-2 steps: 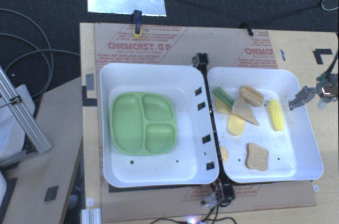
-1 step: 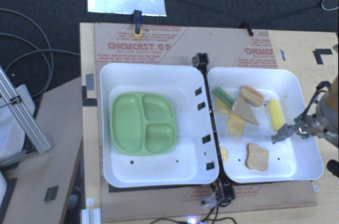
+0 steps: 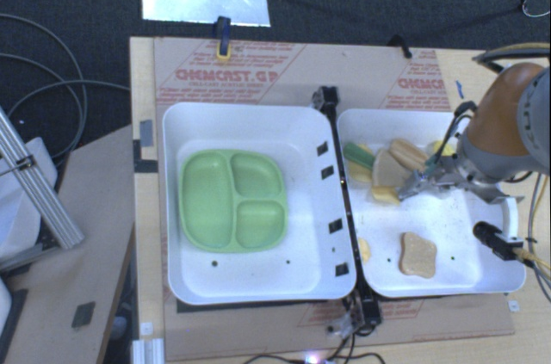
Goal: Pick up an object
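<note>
Reached into the right bin (image 3: 495, 276) from the right, gripper (image 3: 411, 186) low beside a cluster of yellow and tan food pieces (image 3: 389, 169); grip on them impossible to tell. Toast slice (image 3: 418, 256) flat below that cluster. Green divided plate (image 3: 232, 200) left of the cluster, in the left bin (image 3: 258, 120).

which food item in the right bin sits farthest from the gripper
The tan bread slice, lying alone near the right bin's front edge. The other food pieces cluster at the back left, right beside the gripper.
</note>
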You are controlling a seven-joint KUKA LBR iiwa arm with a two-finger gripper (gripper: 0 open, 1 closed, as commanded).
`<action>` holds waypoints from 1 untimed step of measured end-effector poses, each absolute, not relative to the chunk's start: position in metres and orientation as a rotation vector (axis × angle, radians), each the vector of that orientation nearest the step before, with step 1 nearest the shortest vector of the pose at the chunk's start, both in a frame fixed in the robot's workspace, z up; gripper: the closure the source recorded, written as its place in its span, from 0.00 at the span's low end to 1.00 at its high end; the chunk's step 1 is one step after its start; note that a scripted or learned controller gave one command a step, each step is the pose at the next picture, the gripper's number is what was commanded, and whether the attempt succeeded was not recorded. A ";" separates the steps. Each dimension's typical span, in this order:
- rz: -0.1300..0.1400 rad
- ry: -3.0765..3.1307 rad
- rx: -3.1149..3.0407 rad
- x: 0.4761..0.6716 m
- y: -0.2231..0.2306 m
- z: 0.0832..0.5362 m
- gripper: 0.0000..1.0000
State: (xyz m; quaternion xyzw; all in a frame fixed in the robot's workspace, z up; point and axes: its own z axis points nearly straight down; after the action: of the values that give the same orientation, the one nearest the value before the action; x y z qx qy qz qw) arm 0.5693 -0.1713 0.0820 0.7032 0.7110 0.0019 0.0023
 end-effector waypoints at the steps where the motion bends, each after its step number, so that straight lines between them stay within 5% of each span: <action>1: -0.001 2.236 2.219 0.483 -0.094 0.090 0.00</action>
State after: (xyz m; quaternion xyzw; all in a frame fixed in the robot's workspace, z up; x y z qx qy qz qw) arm 0.4831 -0.0940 0.0897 0.7044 0.7098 -0.0002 -0.0042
